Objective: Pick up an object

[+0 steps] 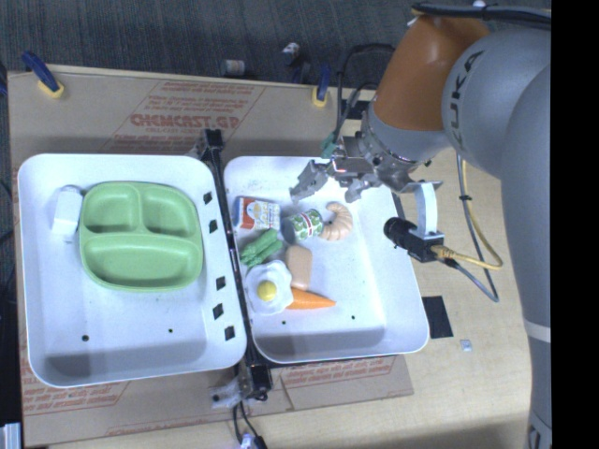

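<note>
The right bin (398, 293) holds a cluster of toy foods: a red-and-white packet (255, 213), a small green-labelled can (307, 224), a pink shrimp (343, 221), green beans (260, 248), a beige piece (299, 267), a fried egg (267, 289) and an orange carrot (313, 298). My gripper (332, 182) hangs over the far side of this bin, just above the can and shrimp. It is open, its fingers spread, and nothing sits between them.
The left bin (56, 344) carries a green divided plate (140, 234) and a small white object (65, 211) at its far left. A black divider (225, 241) runs between the bins. Cables loop beside the wrist at the right.
</note>
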Motion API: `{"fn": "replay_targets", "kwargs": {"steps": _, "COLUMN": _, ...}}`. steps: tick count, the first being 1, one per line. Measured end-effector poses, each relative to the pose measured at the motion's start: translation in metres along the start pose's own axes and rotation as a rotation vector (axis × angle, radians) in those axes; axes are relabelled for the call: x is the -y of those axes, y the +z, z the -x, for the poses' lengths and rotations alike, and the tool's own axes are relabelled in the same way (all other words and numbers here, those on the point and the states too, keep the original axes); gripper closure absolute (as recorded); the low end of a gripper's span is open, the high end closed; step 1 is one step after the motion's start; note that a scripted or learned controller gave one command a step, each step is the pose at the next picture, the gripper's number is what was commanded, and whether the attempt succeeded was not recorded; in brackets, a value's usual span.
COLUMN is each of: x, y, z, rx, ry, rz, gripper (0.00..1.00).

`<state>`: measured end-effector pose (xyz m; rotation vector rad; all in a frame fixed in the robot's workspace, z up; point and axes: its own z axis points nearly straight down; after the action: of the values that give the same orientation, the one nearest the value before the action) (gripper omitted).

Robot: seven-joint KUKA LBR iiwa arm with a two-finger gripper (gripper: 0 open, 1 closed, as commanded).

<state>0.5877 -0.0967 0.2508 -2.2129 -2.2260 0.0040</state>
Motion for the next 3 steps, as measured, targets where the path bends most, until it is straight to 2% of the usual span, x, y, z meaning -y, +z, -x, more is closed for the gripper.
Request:
{"fn": "replay_targets", "kwargs": {"steps": 1, "x": 0.065, "y": -0.084, "z": -0.022, "rx": 0.001, "ry": -0.001, "rz": 0.006, "gripper": 0.00}}
{"fn": "replay_targets", "kwargs": {"steps": 2, "x": 0.059, "y": -0.199, "z": -0.016, "rx": 0.004, "ry": -0.001, "rz": 0.015, "gripper": 0.00}}
{"fn": "replay_targets", "kwargs": {"steps": 3, "x": 0.111, "y": -0.106, "z": -0.015, "rx": 0.001, "ry": 0.000, "rz": 0.005, "gripper": 0.00}}
